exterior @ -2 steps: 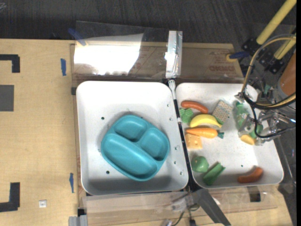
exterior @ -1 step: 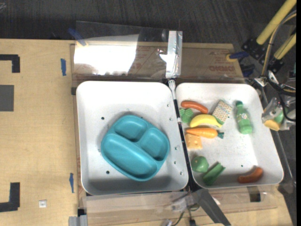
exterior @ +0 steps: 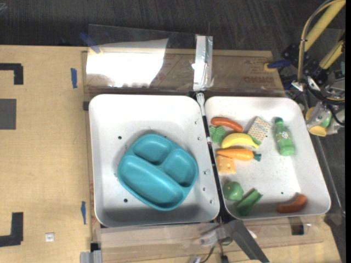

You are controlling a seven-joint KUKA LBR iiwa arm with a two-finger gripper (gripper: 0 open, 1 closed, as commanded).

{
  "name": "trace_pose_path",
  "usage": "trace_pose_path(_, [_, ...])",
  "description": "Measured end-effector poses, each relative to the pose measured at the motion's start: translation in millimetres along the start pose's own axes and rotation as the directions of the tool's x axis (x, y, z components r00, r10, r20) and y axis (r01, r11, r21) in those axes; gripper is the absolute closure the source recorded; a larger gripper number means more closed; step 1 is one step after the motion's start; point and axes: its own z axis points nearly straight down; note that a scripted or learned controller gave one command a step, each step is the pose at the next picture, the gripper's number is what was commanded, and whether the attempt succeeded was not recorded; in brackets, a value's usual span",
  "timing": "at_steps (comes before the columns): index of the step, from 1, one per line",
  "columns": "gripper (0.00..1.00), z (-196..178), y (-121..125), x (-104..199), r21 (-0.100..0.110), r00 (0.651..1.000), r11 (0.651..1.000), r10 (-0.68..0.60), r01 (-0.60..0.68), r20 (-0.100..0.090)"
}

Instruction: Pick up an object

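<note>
Where the two white bins meet, I see toy food crowding the right bin's (exterior: 304, 169) left edge: a banana (exterior: 238, 141), a carrot (exterior: 236, 154) and a sausage (exterior: 226, 124). A green bottle (exterior: 283, 137) lies towards its far right corner. A blue divided plate (exterior: 158, 171) sits in the left bin (exterior: 101, 147).

Yellow hoses (exterior: 335, 48) and dark cables (exterior: 323, 89) loop at the right side.

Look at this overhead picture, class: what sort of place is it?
Probably a robot-testing lab bench, not a kitchen: two white bins on taped cardboard, toy food such as a plastic banana, and bundled cables at the side.
</note>
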Motion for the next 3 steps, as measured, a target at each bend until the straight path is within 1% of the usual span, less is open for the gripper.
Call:
trace_pose_path(1, [1.0,-11.4,-80.5,-20.2,-0.001,0.998,0.998,-0.062,0.062,0.001])
trace_pose_path(2, [1.0,29.4,-73.3,-35.1,-0.006,0.98,0.98,-0.201,0.201,0.002])
trace_pose_path(3, [1.0,55.4,-71.6,-58.1,-0.006,0.93,0.93,-0.367,0.367,0.002])
